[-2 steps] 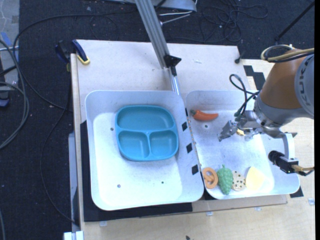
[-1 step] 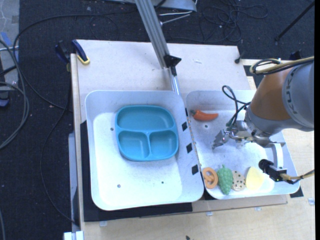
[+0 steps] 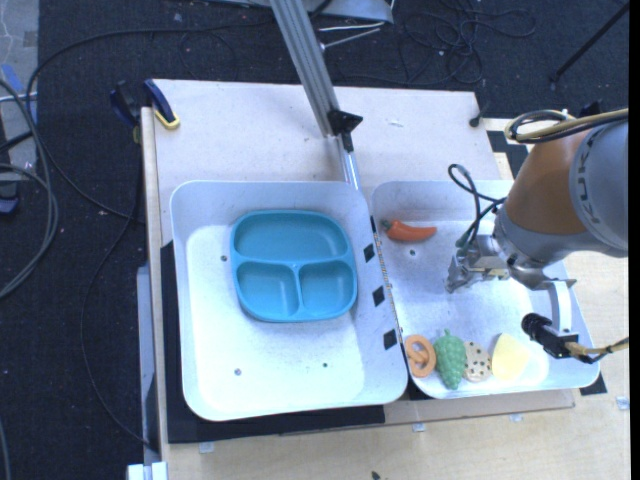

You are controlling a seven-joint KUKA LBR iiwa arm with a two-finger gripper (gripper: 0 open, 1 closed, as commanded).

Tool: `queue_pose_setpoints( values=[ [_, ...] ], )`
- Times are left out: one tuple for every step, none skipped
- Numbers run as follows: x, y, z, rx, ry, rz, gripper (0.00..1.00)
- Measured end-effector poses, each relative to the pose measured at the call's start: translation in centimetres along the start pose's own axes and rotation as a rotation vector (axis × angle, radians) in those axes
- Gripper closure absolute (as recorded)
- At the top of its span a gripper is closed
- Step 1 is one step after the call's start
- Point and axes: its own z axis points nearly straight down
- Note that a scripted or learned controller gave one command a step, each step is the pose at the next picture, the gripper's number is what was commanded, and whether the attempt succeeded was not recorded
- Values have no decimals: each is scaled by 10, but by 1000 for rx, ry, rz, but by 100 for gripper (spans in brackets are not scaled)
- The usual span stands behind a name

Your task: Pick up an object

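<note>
My gripper hangs over the middle of the right bin, its tips pointing down at bare bin floor with nothing visible between them. An orange carrot-like piece lies near the bin's far left corner, up and left of the gripper. Along the near edge lie a pretzel, a green bumpy piece, a speckled cookie and a yellow piece.
The left bin holds a blue divided plate. A metal pole slants down from the top to the gap between the bins. A black cable loops off the wrist. Black clips mark the divider between the bins.
</note>
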Motion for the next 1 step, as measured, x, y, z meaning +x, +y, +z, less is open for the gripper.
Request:
queue_pose_setpoints(
  values=[
    [-3, -3, -43, -3, -1, 0, 100]
  ],
)
